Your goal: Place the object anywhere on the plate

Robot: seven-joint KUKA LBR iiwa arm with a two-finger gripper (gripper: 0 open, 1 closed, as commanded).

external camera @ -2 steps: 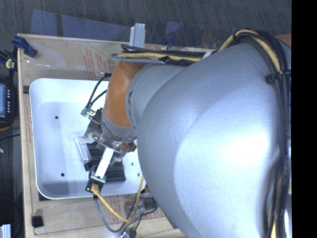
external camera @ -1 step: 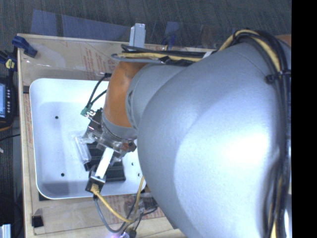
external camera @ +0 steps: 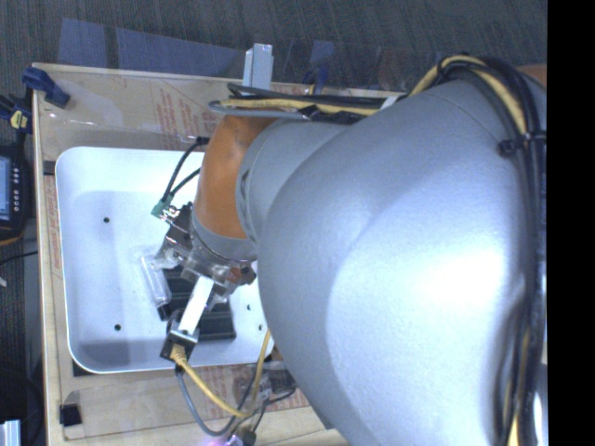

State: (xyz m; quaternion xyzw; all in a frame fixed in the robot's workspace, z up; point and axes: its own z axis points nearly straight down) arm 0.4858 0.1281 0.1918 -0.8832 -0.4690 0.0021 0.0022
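Here, the grey arm [external camera: 400, 249] hangs over the white bin [external camera: 84, 249], its gripper [external camera: 177, 282] low above the floor, plate, object and grip hidden.

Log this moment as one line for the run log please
arm: low over left bin | end effector: inside bin, finger state unclear | object and plate: not identifiable | placement: unconfirmed

A: Anyone able to read any text or labels here?

B: Nope. There's faint reddish print on the desk [external camera: 177, 110] along the far side of the white bin [external camera: 84, 212], but it's too blurry to read. No legible numbers or brands anywhere.
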